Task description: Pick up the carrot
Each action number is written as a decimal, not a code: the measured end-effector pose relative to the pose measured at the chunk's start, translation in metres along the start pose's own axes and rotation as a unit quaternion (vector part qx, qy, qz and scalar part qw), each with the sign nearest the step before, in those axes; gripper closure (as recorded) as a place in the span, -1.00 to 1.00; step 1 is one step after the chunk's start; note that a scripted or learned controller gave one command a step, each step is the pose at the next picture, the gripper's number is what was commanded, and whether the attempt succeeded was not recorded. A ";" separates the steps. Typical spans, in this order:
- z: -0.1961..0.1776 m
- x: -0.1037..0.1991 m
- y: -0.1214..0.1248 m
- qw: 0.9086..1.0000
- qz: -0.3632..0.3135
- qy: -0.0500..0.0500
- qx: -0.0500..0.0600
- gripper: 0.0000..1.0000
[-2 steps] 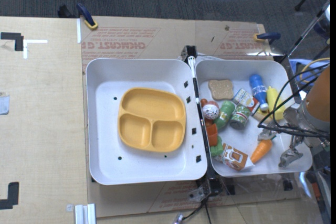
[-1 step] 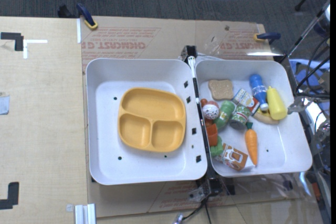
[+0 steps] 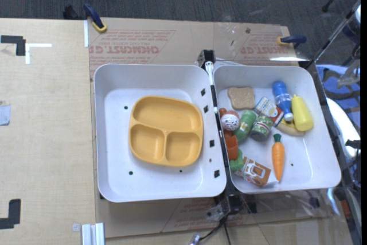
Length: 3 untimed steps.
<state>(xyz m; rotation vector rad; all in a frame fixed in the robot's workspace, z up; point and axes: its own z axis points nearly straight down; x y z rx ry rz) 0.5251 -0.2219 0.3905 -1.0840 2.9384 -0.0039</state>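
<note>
On the desk, the left bin holds a yellow divided plate, which plays no part in this step. The right bin carries the clutter: a slice of toy bread at its far left, a small white ball, green cans, a juice carton near the front, a blue bottle and a yellow bottle toward the far right. The carrot lies right of the carton, its orange body pointing toward the near edge and its green top toward the cans, with bare bin floor on its right. A sound approach would come straight down over the middle of the body, jaws set across its narrow width, keeping clear of the carton just beside it on the left. As for the pincer, I cannot tell how wide it stands or whether it holds or touches anything.
</note>
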 end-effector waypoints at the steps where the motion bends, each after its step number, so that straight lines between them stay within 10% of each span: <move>1: 0.196 0.022 0.019 1.000 -0.022 0.002 -0.003 -1.00; 2: 0.298 -0.032 0.076 1.000 -0.010 0.002 -0.003 -1.00; 3: 0.288 -0.035 0.075 1.000 -0.011 -0.001 0.000 1.00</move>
